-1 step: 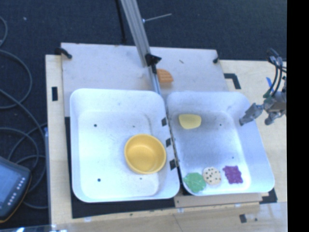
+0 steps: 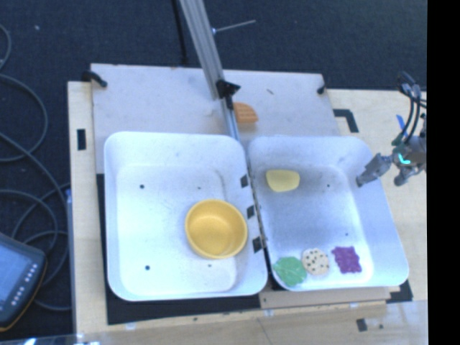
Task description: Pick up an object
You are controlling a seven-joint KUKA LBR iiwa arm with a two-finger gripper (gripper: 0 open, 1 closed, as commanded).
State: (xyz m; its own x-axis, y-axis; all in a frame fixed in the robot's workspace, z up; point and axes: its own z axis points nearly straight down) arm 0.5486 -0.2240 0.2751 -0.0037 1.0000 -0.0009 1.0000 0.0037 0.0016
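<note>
The gripper (image 2: 384, 169) hangs at the upper right rim of the right bin (image 2: 374, 221), the arm reaching in from the right edge of the view. Its fingers are too small and blurred to tell whether they are spread or pressed together, and nothing shows between them.

The nearest candidate is the yellow lump (image 2: 282, 180), lying in the upper part of the same bin, off to the gripper's left in the view and a little lower. Its long axis runs roughly across the bin.

A green piece (image 2: 290, 270), a spotted cookie (image 2: 315, 261) and a purple piece (image 2: 348, 259) sit in a row along the near wall, farther away. The yellow bowl (image 2: 215, 228) rests in the left bin (image 2: 136, 192), farthest of all.
</note>
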